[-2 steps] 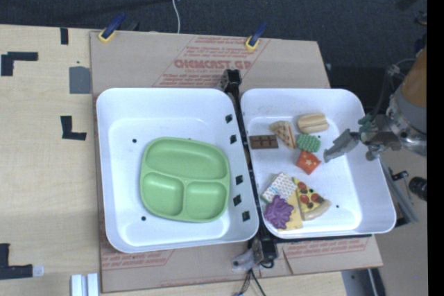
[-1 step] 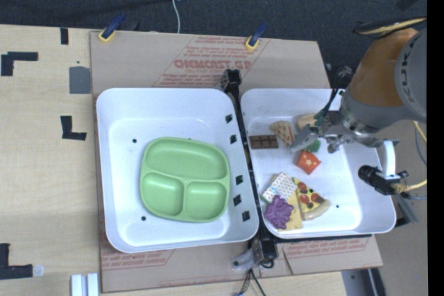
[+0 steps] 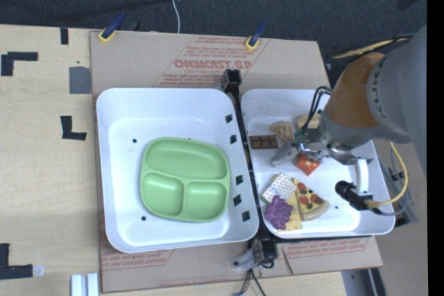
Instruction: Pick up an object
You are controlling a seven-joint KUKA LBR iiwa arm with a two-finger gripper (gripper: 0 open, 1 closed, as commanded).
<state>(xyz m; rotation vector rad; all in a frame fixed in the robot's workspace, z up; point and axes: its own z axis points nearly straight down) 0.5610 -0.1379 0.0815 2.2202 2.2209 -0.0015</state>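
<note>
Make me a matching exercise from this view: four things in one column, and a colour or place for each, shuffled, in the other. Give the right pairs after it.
Things
1. plate
2. pizza slice
3. red piece
4. purple toy

Descriptions
A. in the left bin, green, with three compartments
B. in the right bin, just under the gripper
C. at the right bin's front edge, yellow with red spots
D. beside the divider, in the right bin's front corner

Pairs: 1-A, 2-C, 3-B, 4-D
</note>
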